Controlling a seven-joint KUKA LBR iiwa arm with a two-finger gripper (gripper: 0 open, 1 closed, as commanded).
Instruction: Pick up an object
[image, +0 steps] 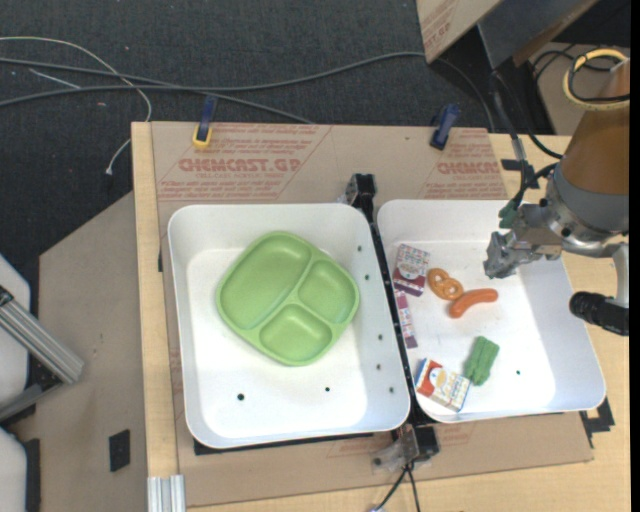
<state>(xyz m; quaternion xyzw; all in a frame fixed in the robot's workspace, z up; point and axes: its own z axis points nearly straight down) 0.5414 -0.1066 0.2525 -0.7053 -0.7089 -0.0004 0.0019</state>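
One claw (500, 258) hangs over the upper right part of the right-hand bin (560, 400), at the end of the grey arm (600, 160) with its orange band. From where I stand I cannot tell what state the claw is in, and nothing shows in its grip. Just below and to the left of it lies an orange sausage-shaped piece (472, 301), clear of the claw, and touching that piece's left end sits an orange ring-shaped piece (444, 284). Further left, against the bin's left wall, rests a small packet (411, 266) printed in pink and white, with a narrow purple strip (407, 318) running down below it. Toward the near edge of the same bin lies a green block (481, 359), tilted, and just beside its lower left end a red and white packet (441, 385). Across the divide, the left-hand bin (200, 400) holds a green divided plate (288, 297), three compartments, turned at an angle and lying flat in the middle. Both bins sit on a cardboard sheet (250, 160), which is held at the far edge by a yellow clamp (205, 128) and a blue clamp (444, 125).
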